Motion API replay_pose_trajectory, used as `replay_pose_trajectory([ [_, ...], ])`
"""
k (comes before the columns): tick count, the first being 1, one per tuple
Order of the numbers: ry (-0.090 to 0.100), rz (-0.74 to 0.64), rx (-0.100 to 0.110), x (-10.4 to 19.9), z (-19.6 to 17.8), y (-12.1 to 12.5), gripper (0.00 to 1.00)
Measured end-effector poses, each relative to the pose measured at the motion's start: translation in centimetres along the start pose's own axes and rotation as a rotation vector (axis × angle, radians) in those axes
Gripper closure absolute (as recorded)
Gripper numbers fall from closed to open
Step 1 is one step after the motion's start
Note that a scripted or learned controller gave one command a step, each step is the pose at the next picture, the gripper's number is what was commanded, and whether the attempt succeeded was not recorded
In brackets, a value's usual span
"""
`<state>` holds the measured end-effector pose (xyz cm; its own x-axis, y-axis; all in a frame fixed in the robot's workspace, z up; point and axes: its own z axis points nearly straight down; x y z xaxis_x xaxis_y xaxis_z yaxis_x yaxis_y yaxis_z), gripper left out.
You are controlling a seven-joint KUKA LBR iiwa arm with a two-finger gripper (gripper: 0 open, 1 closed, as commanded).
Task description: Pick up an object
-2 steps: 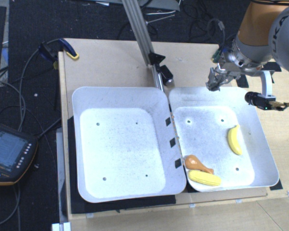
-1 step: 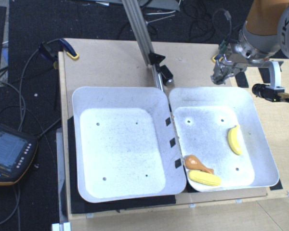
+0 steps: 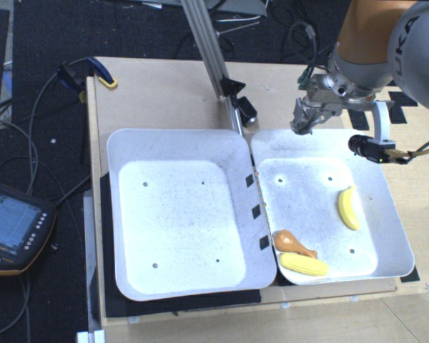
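A stubby yellow plastic corn cob (image 3: 304, 265) lies at the right white bin's (image 3: 393, 213) near edge, touching an orange plastic drumstick (image 3: 293, 242). A yellow banana (image 3: 348, 209) rests farther right. The gripper (image 3: 301, 126) hangs above the bin's far rim, holding nothing; I cannot tell its spread.

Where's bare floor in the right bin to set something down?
Right bin: free across the upper left and middle, bordered by the divider and the banana at right. Crowded at the near left corner, where the orange piece lies against the yellow corn-like piece. The hand hovers over the far rim.
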<state>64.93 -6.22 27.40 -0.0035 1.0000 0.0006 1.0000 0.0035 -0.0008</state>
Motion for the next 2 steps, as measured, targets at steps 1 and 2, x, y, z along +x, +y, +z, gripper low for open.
replay_pose_trajectory([
  [1, 0.000, 0.002, 0.001, 3.8, 1.8, -2.7, 1.00],
  [2, 0.000, 0.000, 0.001, 8.7, 3.4, -5.5, 1.00],
])
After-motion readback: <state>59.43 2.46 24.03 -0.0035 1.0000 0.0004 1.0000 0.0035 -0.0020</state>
